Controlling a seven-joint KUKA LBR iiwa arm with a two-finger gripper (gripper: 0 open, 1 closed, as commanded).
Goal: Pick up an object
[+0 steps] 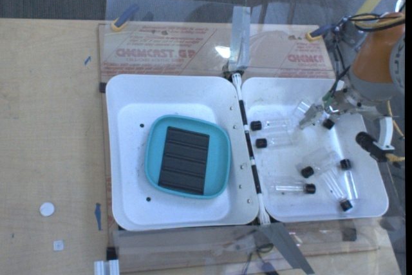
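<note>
Gripper (313, 114) low in right bin (373, 203), finger state impossible to tell. Clear vials (277, 132) scattered just beside and below. Likely to roll or slip away: smooth, round, hard to pinch.

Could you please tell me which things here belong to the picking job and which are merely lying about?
Job: gripper; clear vials with black caps in the right bin.
Lying about: teal dish holding a black ridged block in the left bin; white disc.
</note>
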